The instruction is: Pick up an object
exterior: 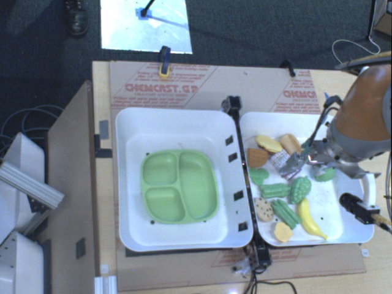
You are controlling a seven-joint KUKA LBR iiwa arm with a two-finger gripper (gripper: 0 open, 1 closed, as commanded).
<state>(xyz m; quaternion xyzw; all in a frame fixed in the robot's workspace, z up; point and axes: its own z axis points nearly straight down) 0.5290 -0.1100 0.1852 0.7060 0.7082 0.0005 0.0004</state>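
Arm (367,112) reaches in over the right bin (352,230), gripper (293,164) low among the toy food in the middle of that bin. Can't tell its state, it's a blur of metal against the pile and nothing is visibly clamped.

Candidate objects are all in the right bin: yellow piece (268,143) and bread roll (290,143) near the far edge, brown piece (257,158) by the divider side, green bits (274,190) in the middle, cookie (264,210), banana (310,219) and yellow disc (283,231) toward the near edge. Left bin (131,133) carries a green tray (179,185) at its centre.

Judgement: the grasp is at the descent or close stage, no pick confirmed.

Risks from here:
- items packed touching each other, so it may pinch two at once or wedge one sideways and drop it on the lift
- rounded, smooth plastic shapes look prone to squirting out if the grip lands off centre
- pushing down into the pile could shove neighbours toward the divider
- black fitting (355,207) and cable near the bin's right edge may snag on retreat
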